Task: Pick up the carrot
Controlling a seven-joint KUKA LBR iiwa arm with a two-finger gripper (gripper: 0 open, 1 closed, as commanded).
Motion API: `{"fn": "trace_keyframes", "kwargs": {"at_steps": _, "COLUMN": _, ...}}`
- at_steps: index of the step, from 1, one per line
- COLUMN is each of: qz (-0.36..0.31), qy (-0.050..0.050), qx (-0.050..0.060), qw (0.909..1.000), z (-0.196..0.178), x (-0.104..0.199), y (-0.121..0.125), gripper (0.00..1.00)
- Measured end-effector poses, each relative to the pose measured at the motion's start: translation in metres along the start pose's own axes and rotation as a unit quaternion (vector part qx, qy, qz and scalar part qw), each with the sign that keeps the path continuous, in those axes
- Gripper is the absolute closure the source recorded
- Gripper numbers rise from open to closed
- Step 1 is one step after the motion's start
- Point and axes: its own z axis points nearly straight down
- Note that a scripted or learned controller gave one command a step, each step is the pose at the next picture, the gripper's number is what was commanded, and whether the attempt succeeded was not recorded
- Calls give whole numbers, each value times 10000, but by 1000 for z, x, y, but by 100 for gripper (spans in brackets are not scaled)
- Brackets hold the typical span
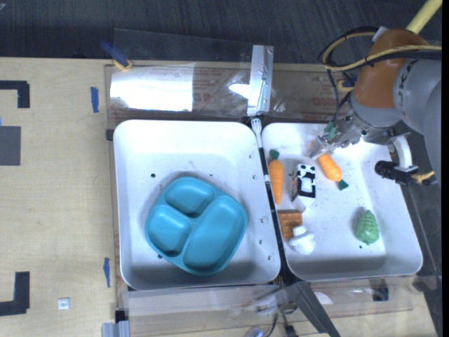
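Pale wood bench [49, 209] under dark floor at top; black tape marks along far left edge. Two shallow white bins side by side, touching at a shared central wall.

Left bin [133, 146]: holds blue three-compartment plate [196, 223], set low and centre, tilted on the diagonal. Bare floor all round the plate, most toward upper rim.

Right bin [400, 251]: crowded along left wall, open in centre and lower right.

Grey arm [421, 97] with orange band, entering from upper right, over the bin's upper right corner. Gripper [335, 136] low at upper part of right bin; fingers blurred, opening cannot be told, nothing seen between them.

Green leafy toy [366, 227] near right wall, apart from everything else.

Carrot [276, 177] lying lengthwise against left wall, green top toward far rim; wall tight on one side. Second carrot [330, 167] just below the gripper, slanted, green end toward lower right, clear floor around it.

Black-and-white block [305, 180] between the two carrots, just beside the wall-side one.

Short orange piece [290, 218] below first carrot, by the wall; small white object [304, 241] just beneath it, touching or nearly so.
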Motion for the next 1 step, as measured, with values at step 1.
{"fn": "trace_keyframes", "kwargs": {"at_steps": 1, "qz": 535, "qy": 15, "qx": -40, "qw": 9986, "z": -91, "x": 99, "y": 30, "gripper": 100}}
